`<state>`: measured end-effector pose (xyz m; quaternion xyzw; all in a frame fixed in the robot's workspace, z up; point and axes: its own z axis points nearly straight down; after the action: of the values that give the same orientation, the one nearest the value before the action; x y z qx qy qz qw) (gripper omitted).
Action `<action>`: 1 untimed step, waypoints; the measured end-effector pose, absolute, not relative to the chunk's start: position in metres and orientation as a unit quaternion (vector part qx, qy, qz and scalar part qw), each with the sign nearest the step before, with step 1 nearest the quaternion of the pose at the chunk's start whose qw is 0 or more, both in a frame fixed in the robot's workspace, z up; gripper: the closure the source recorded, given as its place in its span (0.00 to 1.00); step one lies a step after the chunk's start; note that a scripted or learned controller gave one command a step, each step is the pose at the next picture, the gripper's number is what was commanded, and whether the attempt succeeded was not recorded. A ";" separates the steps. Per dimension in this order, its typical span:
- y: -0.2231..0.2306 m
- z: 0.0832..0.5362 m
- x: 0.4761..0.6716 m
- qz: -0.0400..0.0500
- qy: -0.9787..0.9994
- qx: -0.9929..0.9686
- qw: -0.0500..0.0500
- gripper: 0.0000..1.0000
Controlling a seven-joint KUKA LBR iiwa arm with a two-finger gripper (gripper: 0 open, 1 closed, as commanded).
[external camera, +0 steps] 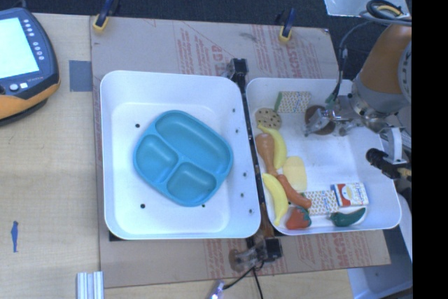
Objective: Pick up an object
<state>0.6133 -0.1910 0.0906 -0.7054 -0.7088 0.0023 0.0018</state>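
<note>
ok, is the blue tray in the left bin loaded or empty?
Empty. All three compartments of the blue tray show bare blue plastic; the toy food lies in the right bin.

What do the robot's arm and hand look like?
The arm is smooth and rounded, with a broad orange band above a grey wrist section. A thin dark cable loops down beside it toward the hand, a small grey metal piece at the arm's tip.

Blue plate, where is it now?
In the camera view, the blue plate lies centred in the left-hand bin, next to the right-hand bin of toy food.
</note>
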 end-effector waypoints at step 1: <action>-0.172 0.092 0.657 0.001 -0.708 -0.706 0.001 0.00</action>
<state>0.6565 -0.1720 0.0924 -0.7058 -0.7084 0.0006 0.0008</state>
